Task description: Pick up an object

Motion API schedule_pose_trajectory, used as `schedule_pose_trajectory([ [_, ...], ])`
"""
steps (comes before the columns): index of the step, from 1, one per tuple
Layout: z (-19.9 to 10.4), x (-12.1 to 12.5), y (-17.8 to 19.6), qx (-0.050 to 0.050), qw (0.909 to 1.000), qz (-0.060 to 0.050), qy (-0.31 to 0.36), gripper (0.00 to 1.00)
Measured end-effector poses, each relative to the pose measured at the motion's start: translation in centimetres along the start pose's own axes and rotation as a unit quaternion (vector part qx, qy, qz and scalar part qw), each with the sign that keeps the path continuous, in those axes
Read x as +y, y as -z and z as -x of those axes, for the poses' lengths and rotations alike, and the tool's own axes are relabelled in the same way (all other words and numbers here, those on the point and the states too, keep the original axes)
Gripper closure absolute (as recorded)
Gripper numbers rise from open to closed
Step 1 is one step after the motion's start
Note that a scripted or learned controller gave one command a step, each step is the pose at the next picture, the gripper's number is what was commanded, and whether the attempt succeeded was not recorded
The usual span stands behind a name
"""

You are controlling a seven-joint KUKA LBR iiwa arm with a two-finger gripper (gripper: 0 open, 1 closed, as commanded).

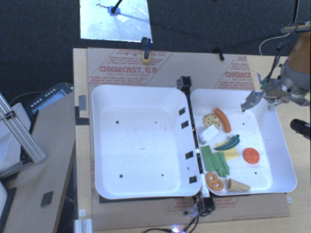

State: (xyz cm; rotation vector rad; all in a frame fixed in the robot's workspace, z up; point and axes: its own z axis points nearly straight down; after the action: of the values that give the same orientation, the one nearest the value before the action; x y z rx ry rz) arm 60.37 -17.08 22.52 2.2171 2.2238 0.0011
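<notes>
Dark carpet is seen behind the bench (pixel 121 62), on which two shallow white bins are set side by side. Nothing is seen lying in the left bin (pixel 141 140). Across the divider, the right bin (pixel 277 144) is crowded along its left half: a speckled cookie (pixel 210 119), an orange sausage (pixel 222 119), a white block (pixel 210 132), green bean pods (pixel 216 160), a dark green pepper (pixel 229 143) over a yellow piece (pixel 231 154), a red tomato slice (pixel 251 155), an orange pretzel (pixel 214 180) and a tan wedge (pixel 238 185). Further right, the gripper (pixel 252 101) is hung over the bin's upper right corner, with no object seen between its tips; whether it is spread or closed cannot be told. By this reckoning the approach is in hand, nothing yet being taken. The sausage lies nearest, just left of and below the gripper, apart from it. A leftward shift and a descent over one item would be called for next, and the red slice, lying alone, looks the cleanest pick.
</notes>
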Motion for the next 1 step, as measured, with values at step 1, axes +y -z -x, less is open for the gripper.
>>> schedule_pose_trajectory([
  [1, -6.59, -1.01, -14.24, 0.002, 1.0000, -0.004, 0.003, 0.00],
])
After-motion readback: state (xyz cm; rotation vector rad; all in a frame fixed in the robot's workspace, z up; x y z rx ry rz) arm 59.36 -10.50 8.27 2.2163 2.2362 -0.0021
